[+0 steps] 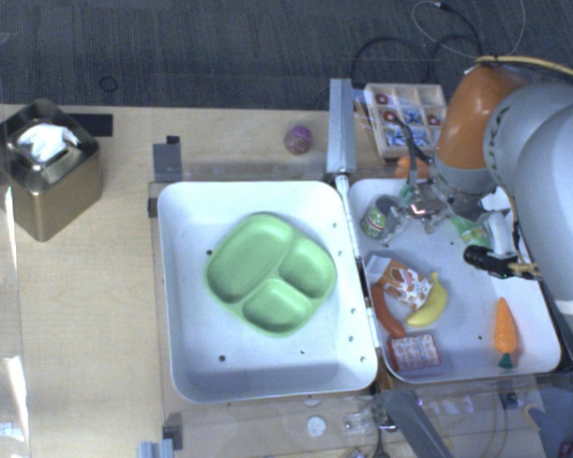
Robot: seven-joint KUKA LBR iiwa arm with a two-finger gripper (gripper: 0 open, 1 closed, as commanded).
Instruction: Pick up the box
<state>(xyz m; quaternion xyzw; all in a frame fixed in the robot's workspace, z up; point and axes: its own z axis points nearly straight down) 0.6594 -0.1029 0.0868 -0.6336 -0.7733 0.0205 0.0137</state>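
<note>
Small red box (416, 352) lying flat at right bin's (544, 355) near edge, beside banana (430, 303) and carrot (505, 330). Gripper (412, 208) low over far-left corner by can (374, 220); finger spread impossible to tell.

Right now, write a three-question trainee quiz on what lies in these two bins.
1. True or false: the green divided plate lies in the left bin.
2. Multiple choice: what touches the banana on its left side? A) the orange carrot B) a small printed box C) the purple ball
3. Fill in: the gripper sits over the far end of the ____ bin, beside a small green can.

Key
1. True.
2. B. The carrot lies apart near the bin's right wall, and the ball rests on the bench beyond the bins.
3. Right.
</note>
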